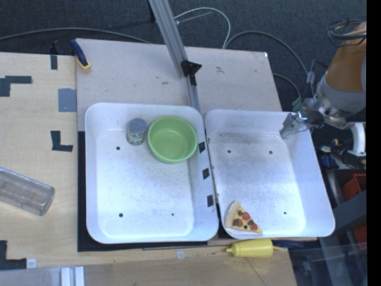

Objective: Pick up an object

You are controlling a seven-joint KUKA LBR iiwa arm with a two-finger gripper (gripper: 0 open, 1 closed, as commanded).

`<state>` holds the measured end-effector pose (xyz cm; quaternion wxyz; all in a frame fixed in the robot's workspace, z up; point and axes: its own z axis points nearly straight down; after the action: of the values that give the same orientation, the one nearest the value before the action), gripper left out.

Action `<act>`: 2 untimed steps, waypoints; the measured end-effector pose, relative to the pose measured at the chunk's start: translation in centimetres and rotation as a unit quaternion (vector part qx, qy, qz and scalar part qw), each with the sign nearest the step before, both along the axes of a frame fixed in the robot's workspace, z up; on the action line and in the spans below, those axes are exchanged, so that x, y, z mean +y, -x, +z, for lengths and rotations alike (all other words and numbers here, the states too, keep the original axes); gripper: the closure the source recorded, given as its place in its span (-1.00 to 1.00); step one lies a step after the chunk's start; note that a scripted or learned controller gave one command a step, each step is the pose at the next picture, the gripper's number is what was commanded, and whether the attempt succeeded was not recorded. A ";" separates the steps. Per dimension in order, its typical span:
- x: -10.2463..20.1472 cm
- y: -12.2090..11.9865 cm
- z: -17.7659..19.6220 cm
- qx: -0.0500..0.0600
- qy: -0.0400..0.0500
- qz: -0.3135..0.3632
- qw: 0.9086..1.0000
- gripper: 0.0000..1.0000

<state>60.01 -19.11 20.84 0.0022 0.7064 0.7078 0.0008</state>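
Camera view puts my end effector [290,126] at the right white bin's [309,159] far right rim, grip state unreadable, nothing visibly held; pick not yet done, with the pizza-slice toy [241,217] in that bin's near corner, green bowl [172,138] and small grey can [136,131] in the left bin [104,219].

A single fixed camera looks down at a slant on both white bins [95,159], seemingly from the near side.
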 end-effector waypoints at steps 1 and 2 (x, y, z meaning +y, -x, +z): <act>0.1 -0.1 3.1 0.001 -0.001 0.000 1.000 1.00; 5.6 0.0 4.0 0.002 -0.002 0.002 1.000 1.00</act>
<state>59.97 -13.46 24.83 -0.0004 0.7047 0.7095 0.0008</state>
